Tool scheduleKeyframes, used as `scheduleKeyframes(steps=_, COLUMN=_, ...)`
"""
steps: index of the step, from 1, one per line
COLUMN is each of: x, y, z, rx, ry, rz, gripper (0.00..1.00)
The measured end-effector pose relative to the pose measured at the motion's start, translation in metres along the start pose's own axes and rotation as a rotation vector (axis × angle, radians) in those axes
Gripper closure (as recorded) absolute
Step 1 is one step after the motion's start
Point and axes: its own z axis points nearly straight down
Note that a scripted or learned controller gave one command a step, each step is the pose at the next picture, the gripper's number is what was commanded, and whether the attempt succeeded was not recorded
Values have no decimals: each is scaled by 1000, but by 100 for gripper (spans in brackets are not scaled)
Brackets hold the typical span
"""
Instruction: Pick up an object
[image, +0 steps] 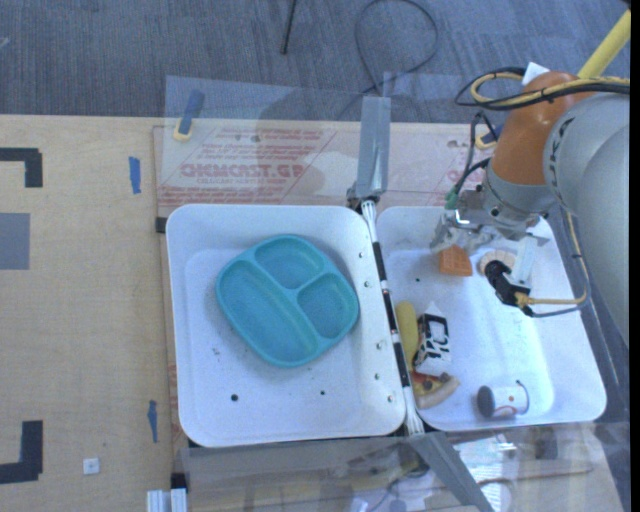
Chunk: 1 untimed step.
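My gripper (466, 238) hangs low over the far part of the right bin (560, 350), under the orange band of the arm. A small orange block (455, 262) lies right at its lower left edge, touching or nearly touching it. Further toward the front along the bin's left wall lie a yellow banana (406, 325), a black-and-white item (432, 340) and a pizza-slice toy (434, 386). A small grey-and-white cup (498, 399) lies on its side at the front of the bin.
The left bin (200, 400) holds a blue divided plate (288, 299). A ridge (385, 330) separates the two bins. A cable (548, 300) from the arm trails over the right bin's right side. The big grey arm body (600, 170) looms over the right bin's far right corner.
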Motion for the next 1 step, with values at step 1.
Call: scheduleKeyframes(steps=1, x=60, y=-18, z=-139, rx=4, ry=2, rz=-148, gripper=100)
